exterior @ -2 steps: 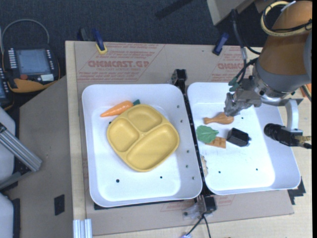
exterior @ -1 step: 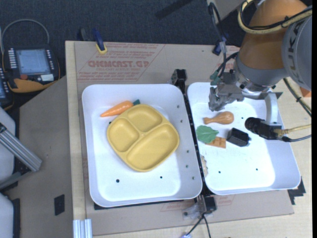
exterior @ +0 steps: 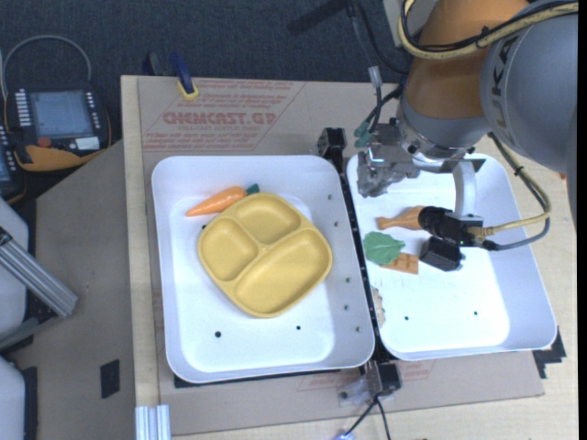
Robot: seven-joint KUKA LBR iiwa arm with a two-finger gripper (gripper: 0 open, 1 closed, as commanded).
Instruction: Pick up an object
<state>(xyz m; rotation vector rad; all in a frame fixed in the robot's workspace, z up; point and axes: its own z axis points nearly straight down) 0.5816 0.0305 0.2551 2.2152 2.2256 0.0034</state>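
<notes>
My gripper point(exterior: 371, 181) hangs over the far left corner of the right bin point(exterior: 514, 319), near the wall between the bins. Just to its right and nearer lies a tan drumstick-shaped toy point(exterior: 400, 218). In front of that lie a green leaf-shaped toy point(exterior: 381, 245) and a small orange wedge point(exterior: 403, 264), touching each other. The gripper is above and apart from all three. In the left bin point(exterior: 183, 328) a yellow divided plate point(exterior: 264, 254) sits in the middle, with an orange carrot point(exterior: 215, 202) by its far left rim.
The grey arm with its orange band point(exterior: 459, 35) comes in from the upper right over the right bin. The bins stand on a cardboard sheet point(exterior: 229, 108). A handheld controller point(exterior: 55, 122) lies off the bench at the far left.
</notes>
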